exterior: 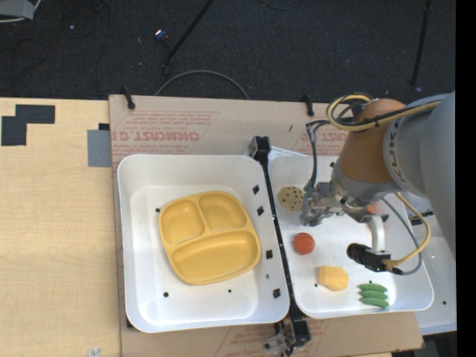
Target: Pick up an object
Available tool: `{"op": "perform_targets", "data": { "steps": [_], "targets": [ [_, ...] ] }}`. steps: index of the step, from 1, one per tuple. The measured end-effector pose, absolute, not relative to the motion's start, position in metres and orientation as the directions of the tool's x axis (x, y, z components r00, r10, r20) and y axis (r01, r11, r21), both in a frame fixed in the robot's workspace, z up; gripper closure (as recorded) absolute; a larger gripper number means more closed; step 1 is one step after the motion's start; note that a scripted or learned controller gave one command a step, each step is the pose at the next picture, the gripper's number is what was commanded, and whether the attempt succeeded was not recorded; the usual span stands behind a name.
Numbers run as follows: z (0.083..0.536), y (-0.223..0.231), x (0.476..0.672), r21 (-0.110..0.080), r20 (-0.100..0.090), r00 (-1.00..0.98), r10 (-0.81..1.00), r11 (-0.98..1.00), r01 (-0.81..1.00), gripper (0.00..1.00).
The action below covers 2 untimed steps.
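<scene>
Yellow plastic marks the left bin point(141, 177): a three-compartment tray point(209, 236) lies near its middle, turned at a slant, with two small compartments toward the far edge and one long compartment toward the near edge. A dark divider point(272, 229) runs between this bin and the right bin point(416, 296), from the far edge of the bench to the near edge. In the right bin a round tan cookie with dark specks point(291, 196) sits close to the far left corner, just beside the divider. A small red ball point(303, 243) lies nearer the middle of the bin's left side, apart from the cookie. Toward the near edge rests a yellow block point(334, 278), and to its right, by the near right corner, a green pea pod point(373, 295). The grey arm with its orange band reaches in over the right bin's far right part, and the gripper point(318, 208) hangs low over the bin floor, just right of the cookie and just beyond the ball. Its fingers are lost in clutter and blur, so I cannot tell whether they stand apart or together, and nothing can be made out between them. Cables loop around the wrist, and a black fitting point(368, 257) lies over the bin's right half. Brown cardboard point(171, 129) underlies both bins.
</scene>
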<state>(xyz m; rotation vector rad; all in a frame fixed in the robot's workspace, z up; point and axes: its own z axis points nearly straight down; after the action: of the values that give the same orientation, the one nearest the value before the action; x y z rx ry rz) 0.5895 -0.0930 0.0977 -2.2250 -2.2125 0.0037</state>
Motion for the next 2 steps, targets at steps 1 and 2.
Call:
{"op": "perform_targets", "data": {
  "steps": [1, 2],
  "targets": [
    [0.148, -0.103, 0.594, 0.000, 0.000, 0.004, 1.000, -0.004, 1.000, 1.00],
    [0.207, -0.104, 0.603, 0.003, 0.000, -0.001, 1.000, 0.001, 1.000, 1.00]
  ]
}}
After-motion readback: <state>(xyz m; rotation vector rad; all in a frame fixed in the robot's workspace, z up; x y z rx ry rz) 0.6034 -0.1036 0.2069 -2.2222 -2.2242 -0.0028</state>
